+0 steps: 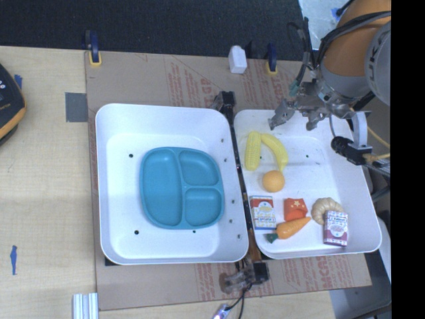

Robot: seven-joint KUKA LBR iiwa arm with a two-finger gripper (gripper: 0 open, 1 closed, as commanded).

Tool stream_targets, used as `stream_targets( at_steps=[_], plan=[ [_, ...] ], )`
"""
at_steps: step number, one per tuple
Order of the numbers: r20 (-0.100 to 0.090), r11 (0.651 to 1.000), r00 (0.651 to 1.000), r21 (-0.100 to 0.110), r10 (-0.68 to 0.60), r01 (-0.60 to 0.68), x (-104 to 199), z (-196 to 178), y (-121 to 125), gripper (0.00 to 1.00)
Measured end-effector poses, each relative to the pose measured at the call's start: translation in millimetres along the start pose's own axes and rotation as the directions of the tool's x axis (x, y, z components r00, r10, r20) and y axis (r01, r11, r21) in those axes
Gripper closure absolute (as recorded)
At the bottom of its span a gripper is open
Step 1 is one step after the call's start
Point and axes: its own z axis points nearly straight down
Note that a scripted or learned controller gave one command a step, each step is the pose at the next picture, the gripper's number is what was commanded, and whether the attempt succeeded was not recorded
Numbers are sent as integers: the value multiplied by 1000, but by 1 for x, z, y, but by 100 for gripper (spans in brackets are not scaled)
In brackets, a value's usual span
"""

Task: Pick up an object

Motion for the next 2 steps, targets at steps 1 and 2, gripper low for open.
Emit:
stream_targets(
  at_steps=[1,2],
  plan=[
    [1,1000,1000,1,0,0,11,103,-61,0],
    [1,1000,1000,1,2,-2,15,103,-81,0]
  ],
)
